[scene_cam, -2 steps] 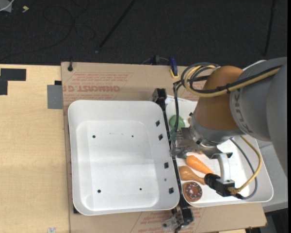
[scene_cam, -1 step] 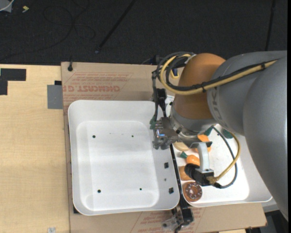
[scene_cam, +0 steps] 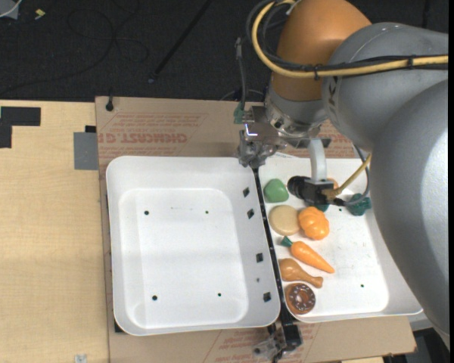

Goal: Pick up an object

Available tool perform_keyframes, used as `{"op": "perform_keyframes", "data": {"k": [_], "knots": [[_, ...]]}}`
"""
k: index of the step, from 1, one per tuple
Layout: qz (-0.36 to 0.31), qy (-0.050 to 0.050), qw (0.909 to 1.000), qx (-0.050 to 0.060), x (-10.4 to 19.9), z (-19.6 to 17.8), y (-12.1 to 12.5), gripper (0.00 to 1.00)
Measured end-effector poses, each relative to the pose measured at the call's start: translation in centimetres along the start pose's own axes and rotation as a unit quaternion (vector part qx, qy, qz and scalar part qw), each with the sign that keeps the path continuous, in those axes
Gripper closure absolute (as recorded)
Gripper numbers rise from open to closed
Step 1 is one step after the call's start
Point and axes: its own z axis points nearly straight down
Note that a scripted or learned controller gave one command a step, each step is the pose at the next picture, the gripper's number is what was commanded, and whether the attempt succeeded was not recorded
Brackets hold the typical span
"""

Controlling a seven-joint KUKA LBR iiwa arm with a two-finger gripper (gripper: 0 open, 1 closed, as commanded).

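The right bin holds several toy foods along its left side. There is a green piece, a beige round piece, a small orange fruit, a carrot, a brown drumstick and a chocolate donut. A teal piece lies farther right. My gripper hangs at the far end of the divider between the bins, just up and left of the green piece. Nothing is visibly held in it.
The left bin sits beside the right one, sharing a raised divider. The grey arm covers the right bin's far right part. Cardboard lies under both bins on the wooden bench.
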Motion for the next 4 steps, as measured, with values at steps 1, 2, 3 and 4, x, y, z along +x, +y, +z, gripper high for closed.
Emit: {"op": "perform_keyframes", "data": {"k": [1,2,3,4], "knots": [[-0.001,0.002,1.0000,0.005,8.3,-2.0,0.5,1.00],[0.000,0.000,1.0000,0.007,7.8,-1.8,0.5,0.00],[0.001,-0.001,0.9999,0.010,12.3,18.3,-8.3,0.00],[0.002,0.000,1.0000,0.007,17.8,17.5,-6.7,0.00]]}}
